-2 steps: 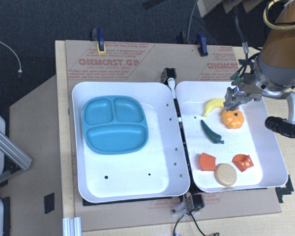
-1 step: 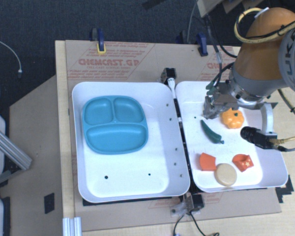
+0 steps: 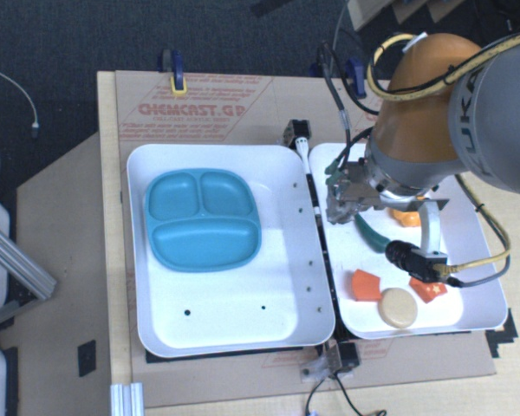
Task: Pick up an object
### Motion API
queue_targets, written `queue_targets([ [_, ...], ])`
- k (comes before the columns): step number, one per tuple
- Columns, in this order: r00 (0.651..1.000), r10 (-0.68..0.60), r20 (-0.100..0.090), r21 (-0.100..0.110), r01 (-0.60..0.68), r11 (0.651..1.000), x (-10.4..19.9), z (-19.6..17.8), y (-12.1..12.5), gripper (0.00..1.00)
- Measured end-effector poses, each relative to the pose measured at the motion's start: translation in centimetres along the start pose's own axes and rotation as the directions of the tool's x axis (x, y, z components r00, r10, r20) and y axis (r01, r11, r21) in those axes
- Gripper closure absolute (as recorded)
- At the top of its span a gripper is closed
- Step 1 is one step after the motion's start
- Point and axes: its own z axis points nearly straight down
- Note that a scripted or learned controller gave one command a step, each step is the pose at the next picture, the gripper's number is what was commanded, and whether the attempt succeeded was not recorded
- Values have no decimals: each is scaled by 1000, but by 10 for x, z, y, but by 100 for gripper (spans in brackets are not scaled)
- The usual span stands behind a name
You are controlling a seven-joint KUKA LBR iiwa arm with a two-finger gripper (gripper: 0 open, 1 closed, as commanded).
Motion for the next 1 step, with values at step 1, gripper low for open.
queue_targets([
  [1,1000,0,1,0,0,1000,51,11,-14,100],
])
